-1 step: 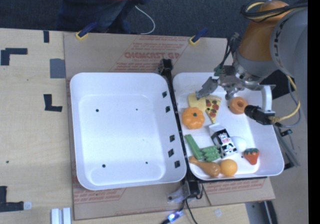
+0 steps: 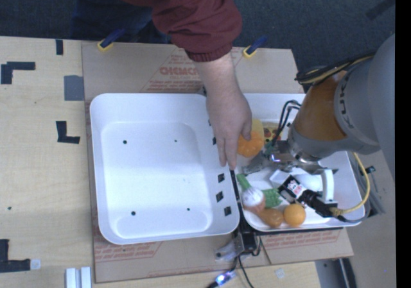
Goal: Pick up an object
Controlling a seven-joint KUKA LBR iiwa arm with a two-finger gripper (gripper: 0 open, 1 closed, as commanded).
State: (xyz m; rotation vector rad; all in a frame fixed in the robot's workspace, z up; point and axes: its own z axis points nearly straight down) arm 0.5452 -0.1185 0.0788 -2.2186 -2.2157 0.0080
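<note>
While a person's hand (image 2: 230,120) reaches in at twelve o'clock, probably restocking, your gripper (image 2: 273,155) hovers over the right bin (image 2: 343,181); orange ball (image 2: 295,215) waits at five o'clock.

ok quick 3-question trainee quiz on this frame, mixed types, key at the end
1. True or false: a person's hand reaches down into the right bin beside the arm.
2. Multiple choice: where do the objects lie? A) in the left bin B) in the right bin C) on the cardboard under the bins.
3. Short answer: what colour is the round ball near the right bin's front edge?

Key:
1. True. The hand rests on an orange object at the wall between the bins.
2. B.
3. Orange. It lies next to a brownish object.
</note>
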